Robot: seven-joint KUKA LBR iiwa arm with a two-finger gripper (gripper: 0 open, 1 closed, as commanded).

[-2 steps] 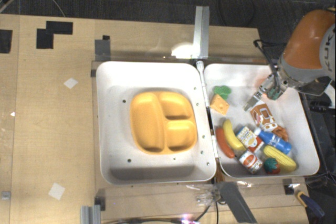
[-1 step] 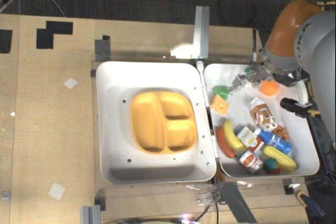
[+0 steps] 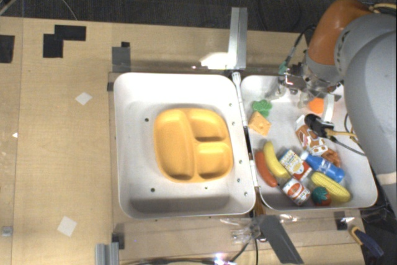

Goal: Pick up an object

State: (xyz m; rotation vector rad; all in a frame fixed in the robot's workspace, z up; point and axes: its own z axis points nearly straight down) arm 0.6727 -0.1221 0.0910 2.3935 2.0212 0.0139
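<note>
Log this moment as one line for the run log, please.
arm: over right bin, far side | held: nothing seen | right bin: toy food pile | left bin: yellow divided tray | pick: not yet done

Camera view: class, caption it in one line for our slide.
Arm's gripper hovers over the right bin of toy food; a yellow divided tray sits in the left bin.

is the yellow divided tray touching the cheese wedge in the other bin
Apart. The camera view shows the yellow tray lying in the left bin, while the cheese wedge sits in the right bin, with both bins' rims between them.
</note>
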